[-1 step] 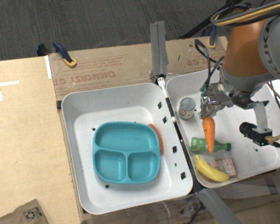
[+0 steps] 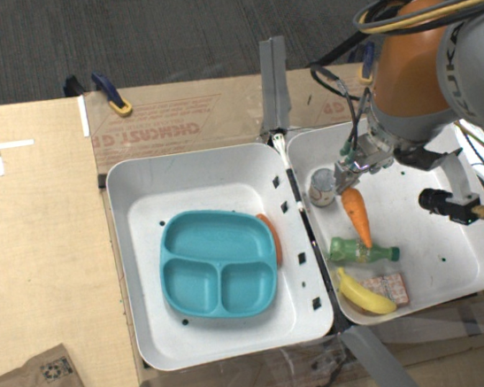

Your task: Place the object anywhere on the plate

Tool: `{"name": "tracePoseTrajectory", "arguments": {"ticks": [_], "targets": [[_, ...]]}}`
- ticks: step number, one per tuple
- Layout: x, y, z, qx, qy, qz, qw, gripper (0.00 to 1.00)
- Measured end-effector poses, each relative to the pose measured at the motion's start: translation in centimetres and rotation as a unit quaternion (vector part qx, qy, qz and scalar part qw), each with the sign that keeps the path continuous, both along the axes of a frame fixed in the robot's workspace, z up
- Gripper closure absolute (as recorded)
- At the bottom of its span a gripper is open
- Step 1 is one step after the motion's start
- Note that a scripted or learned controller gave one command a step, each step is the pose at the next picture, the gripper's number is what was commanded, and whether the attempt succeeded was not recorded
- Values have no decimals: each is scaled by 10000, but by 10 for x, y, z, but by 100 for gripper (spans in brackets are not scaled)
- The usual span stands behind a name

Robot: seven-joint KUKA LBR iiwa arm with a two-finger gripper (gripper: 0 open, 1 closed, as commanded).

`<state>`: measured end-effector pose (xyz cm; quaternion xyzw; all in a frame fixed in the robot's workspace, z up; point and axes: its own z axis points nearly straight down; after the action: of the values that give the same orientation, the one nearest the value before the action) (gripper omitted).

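Since the tapered orange carrot [image 2: 357, 216] lies in the right bin with its top end right under the gripper [image 2: 348, 176], a firm hold there should come before any lift toward the teal three-compartment plastic plate [image 2: 220, 264] in the left bin. Just below the carrot lie a green bottle [image 2: 363, 252] and a yellow banana [image 2: 365, 294], which the lift should clear. The arm's wrist hides the gripper's tip, so its opening and any hold cannot be told.

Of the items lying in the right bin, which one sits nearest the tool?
The carrot: its top end lies right under the tool. The green bottle, banana and small packet lie farther toward the bin's near edge.
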<state>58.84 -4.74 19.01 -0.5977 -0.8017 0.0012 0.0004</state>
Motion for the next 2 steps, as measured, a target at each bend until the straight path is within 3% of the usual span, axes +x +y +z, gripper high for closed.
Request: {"name": "tracePoseTrajectory", "arguments": {"ticks": [1, 2], "targets": [[-15, 83, 0, 0, 6, -83, 10000, 100], [-37, 59, 0, 4, 8, 921, 9957, 100]]}}
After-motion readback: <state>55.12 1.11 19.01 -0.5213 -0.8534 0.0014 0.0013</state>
